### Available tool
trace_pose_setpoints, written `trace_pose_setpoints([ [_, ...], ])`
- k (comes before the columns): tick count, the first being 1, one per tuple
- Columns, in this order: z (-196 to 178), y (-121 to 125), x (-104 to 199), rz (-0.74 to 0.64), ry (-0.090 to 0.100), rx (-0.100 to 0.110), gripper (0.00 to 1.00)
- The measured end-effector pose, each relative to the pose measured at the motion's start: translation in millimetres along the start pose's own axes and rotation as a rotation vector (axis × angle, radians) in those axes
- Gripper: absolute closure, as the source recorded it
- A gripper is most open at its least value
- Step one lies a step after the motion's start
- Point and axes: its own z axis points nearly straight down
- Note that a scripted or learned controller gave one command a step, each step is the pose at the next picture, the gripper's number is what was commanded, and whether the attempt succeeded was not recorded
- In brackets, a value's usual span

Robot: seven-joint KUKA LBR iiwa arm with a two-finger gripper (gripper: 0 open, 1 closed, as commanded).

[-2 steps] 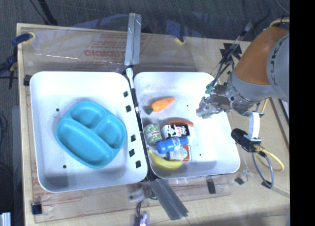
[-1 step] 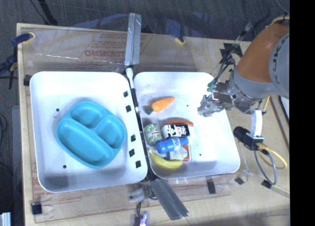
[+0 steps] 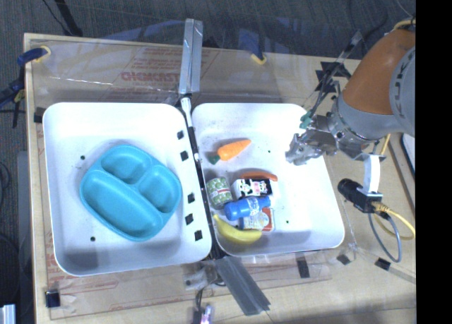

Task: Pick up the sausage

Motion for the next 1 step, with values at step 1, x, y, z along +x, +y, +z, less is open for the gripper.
trace_pose_setpoints([
  [1, -9.7, 0.6, 0.2, -0.006, 0.0, 0.001, 1.0],
])
